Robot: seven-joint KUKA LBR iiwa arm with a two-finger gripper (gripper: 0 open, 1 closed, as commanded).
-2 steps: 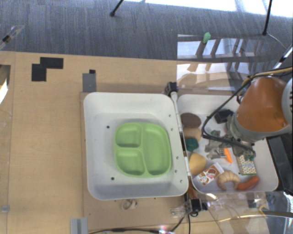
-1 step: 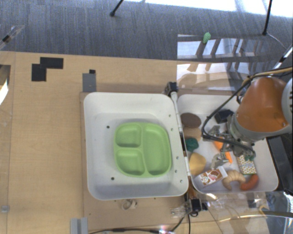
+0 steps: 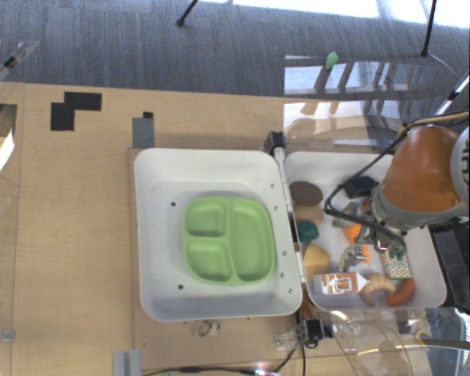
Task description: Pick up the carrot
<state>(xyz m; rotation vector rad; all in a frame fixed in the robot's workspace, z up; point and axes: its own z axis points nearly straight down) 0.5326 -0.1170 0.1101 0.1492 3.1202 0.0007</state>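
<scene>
Bench [image 3: 73, 242] of pale matt wood; two bins [image 3: 158, 242] of smooth white plastic; divided plate [image 3: 229, 240] of glossy green plastic; arm band [image 3: 418, 172] glossy orange.

This looks like a robotics lab. A plywood bench [image 3: 73, 242] fills the left and centre of the frame, with 2 white bins [image 3: 158, 220] fixed to it and black tape marks [image 3: 73, 109] at upper left. Grey carpet [image 3: 147, 44] runs along the top, crossed by thin stand legs [image 3: 187, 12]. Loose cables [image 3: 294, 345] trail along the bottom edge.
</scene>
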